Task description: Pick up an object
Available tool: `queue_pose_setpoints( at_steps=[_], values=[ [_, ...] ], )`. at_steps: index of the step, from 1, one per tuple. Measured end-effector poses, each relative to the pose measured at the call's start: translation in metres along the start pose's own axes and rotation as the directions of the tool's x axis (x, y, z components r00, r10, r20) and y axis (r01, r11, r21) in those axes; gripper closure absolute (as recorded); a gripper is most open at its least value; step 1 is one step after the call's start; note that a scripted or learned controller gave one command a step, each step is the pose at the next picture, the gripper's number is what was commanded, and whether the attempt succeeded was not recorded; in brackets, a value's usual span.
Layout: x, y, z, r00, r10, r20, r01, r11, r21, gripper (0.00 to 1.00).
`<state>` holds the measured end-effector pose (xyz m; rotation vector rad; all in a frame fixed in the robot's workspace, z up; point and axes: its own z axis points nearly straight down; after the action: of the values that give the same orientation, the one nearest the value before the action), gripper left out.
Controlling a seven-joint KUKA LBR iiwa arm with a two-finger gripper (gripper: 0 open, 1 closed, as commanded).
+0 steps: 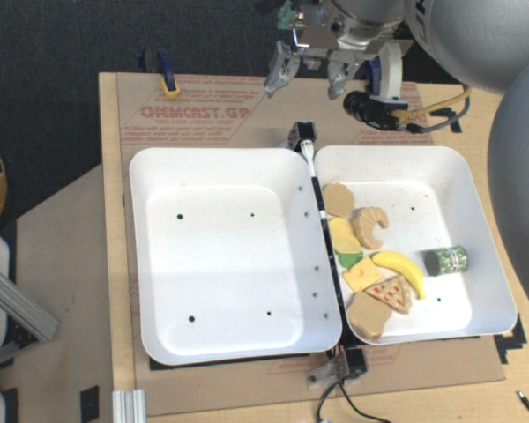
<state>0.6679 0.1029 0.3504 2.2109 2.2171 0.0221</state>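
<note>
The gripper (310, 70) hangs open and empty at the frame's top centre, above both bins. The toy foods, including a banana (400, 270), cluster against the right bin's (476, 192) left wall, awaiting a pick.

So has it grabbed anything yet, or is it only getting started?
Nothing looks picked up yet. The claw hangs open with nothing between its fingers, high above the far edge of the bins. The toy food, including the banana, pizza slice and small green can, all lies in the right bin. Left to do: come down, close on one item and lift it.
</note>
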Motion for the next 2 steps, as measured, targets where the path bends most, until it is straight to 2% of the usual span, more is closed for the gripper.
queue_pose_setpoints(
  at_steps=[1,2],
  values=[
    [0.000,-0.001,-0.001,1.000,0.000,0.004,0.000,1.000,0.013,1.00],
    [0.062,-0.056,0.068,1.000,-0.003,0.002,0.003,1.000,0.028,1.00]
  ],
)
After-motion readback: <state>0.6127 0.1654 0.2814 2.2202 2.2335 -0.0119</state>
